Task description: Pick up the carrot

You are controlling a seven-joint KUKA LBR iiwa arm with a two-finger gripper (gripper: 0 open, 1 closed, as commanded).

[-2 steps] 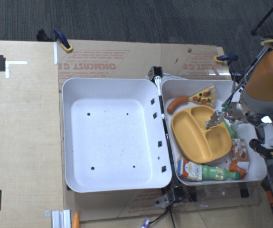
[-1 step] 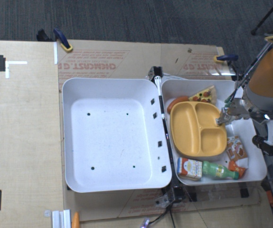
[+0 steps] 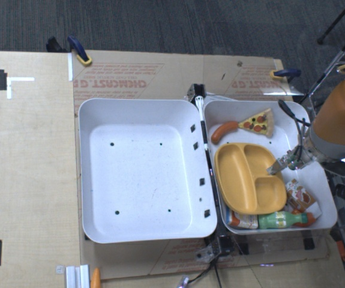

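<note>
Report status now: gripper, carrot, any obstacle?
Gripper low over yellow divided plate in right bin. Carrot near pizza slice, untouched. Path from the gripper to it crosses the plate.

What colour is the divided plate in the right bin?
Yellow-orange; the plate shows in the camera view.

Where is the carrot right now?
The carrot lies in the right bin, near its upper left corner, just left of the pizza slice and above the yellow divided plate.
</note>
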